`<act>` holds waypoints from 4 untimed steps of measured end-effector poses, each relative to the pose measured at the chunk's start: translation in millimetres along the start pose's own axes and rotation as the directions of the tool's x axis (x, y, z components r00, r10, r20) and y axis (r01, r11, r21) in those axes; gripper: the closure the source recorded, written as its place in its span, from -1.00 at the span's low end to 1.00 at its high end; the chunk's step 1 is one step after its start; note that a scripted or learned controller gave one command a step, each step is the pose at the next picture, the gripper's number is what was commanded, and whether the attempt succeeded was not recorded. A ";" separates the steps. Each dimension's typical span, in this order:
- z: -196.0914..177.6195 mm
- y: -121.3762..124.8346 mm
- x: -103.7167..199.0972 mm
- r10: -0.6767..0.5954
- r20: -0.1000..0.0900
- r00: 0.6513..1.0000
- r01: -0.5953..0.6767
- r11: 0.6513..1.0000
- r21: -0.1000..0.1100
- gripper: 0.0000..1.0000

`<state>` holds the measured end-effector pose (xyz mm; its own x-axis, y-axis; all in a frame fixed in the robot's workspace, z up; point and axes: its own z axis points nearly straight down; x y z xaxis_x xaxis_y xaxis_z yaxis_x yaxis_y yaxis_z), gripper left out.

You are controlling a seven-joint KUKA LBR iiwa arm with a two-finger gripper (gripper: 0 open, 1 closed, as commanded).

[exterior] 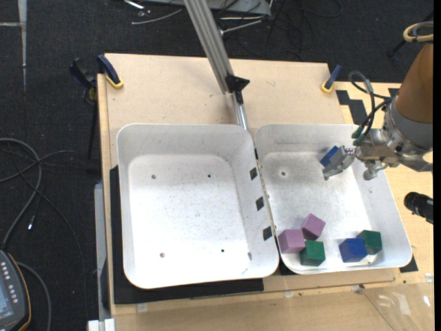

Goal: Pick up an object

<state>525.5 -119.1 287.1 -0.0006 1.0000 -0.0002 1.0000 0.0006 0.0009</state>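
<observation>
arm: grey with orange band, comes in from the counter's right edge, wrist over the right bin (386, 185)
gripper (337, 163): hangs over the upper middle of the right bin, near its far wall
jaws: a small blue block (331, 156) sits at the tips; looks pinched between them, so closed on it, though the contact itself is small and partly hidden
blue block height: appears off the bin floor, tilted; hard to be sure from this angle
other blocks: all clustered along the near edge of the right bin, well apart from the gripper
purple blocks: one (313, 225) and another (291, 240), just beside each other
green block (313, 252): touching or just beside the lower purple one
second blue block (353, 249): near the bin's near-right corner, next to a second green block (371, 240)
left bin (138, 143): sits on the counter's left half
task stage: judged as pick done or nearly, block in the lift
risk: grip looks to be on a corner or edge of the tilted block, so it could twist out and drop back into the bin
risk 2: a drop near the far wall could bounce the block against the rim
</observation>
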 end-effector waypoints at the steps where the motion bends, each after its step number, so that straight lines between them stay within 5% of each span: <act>1: 118.7 30.0 -53.6 0.003 0.000 1.000 -0.003 1.000 0.007 -1.00; 2: 182.9 67.9 -99.3 -0.001 0.000 1.000 0.001 1.000 0.000 -1.00; 3: 191.3 142.7 -87.3 -0.005 0.001 1.000 0.005 1.000 -0.004 -1.00; 4: 191.6 114.3 -76.8 0.001 0.000 1.000 -0.001 1.000 0.002 -1.00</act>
<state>640.0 -195.8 95.6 0.0005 1.0000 -0.0006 1.0000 -0.0005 -0.0016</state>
